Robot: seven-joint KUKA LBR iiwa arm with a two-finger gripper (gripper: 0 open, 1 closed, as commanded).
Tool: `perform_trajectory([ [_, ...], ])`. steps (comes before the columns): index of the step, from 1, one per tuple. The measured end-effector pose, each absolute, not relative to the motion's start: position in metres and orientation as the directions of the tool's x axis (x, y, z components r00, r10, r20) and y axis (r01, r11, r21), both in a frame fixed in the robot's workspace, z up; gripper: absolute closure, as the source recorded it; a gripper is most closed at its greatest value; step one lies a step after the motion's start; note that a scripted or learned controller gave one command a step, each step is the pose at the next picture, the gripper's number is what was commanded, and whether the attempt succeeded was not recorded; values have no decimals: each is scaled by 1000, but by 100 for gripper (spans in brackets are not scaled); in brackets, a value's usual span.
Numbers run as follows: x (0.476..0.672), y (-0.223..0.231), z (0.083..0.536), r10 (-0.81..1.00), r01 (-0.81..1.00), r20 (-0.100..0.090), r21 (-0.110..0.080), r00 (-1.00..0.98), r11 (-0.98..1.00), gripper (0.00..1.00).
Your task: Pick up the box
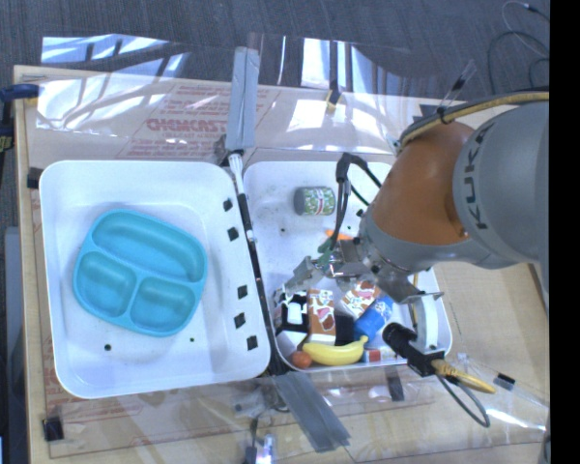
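A small brown and white box (pixel 320 313) lies in the front part of the right bin (pixel 271 187), among other items. A second red and white carton (pixel 359 298) lies just right of it. My gripper (pixel 316 270) hangs low over the bin, just above and behind the box, its metal parts close to the pile. The arm's orange band and grey wrist (pixel 435 196) cover the right side of the bin. I see nothing lifted off the pile.
A yellow banana (pixel 334 353) lies at the bin's front edge, a blue bottle (pixel 373 317) to its right, a black and white item (pixel 292 310) to the left. A green can (pixel 314 200) lies at the back. The left bin holds a blue divided tray (pixel 140 272).
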State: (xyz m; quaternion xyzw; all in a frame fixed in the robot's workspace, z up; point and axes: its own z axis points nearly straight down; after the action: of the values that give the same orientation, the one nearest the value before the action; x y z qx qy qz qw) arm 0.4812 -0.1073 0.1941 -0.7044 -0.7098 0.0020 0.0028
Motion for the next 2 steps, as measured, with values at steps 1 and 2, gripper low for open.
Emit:
perform_trajectory([
  [1, 476, -126, 144, 1000, 1000, 1, -6, 14, -14, 0],
  [2, 540, -131, 89, 995, 995, 0, -7, 101, -101, 0],
])
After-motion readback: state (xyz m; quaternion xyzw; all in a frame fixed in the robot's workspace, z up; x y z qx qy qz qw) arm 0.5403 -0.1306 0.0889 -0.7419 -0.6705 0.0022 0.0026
